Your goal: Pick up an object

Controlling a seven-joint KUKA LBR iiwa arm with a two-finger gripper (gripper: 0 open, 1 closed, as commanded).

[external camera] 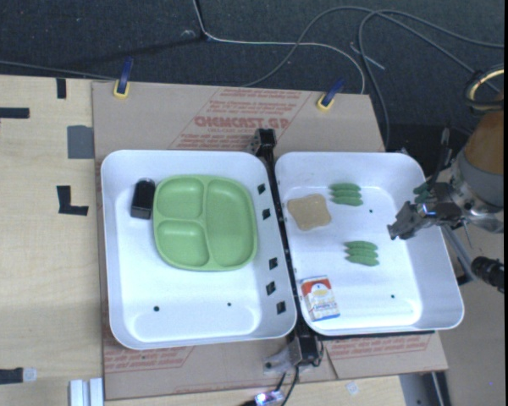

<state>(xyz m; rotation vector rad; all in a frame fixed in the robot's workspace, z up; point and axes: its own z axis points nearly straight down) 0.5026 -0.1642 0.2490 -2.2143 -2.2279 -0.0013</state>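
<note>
Green and pod-shaped, the lower plastic pea pod (361,253) lies just left of my gripper (404,227) in the right white bin (432,299), so I would descend centred and square across it, though I cannot tell its finger state.

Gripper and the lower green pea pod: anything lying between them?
Nothing; camera view shows bare white bin floor between the gripper and lower green pea pod.

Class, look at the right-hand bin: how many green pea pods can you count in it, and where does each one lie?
2. One green pea pod lies near the bin's far side, right of the tan bread slice. The other pea pod lies nearer the middle, toward the pincer. None looks hidden.
</note>
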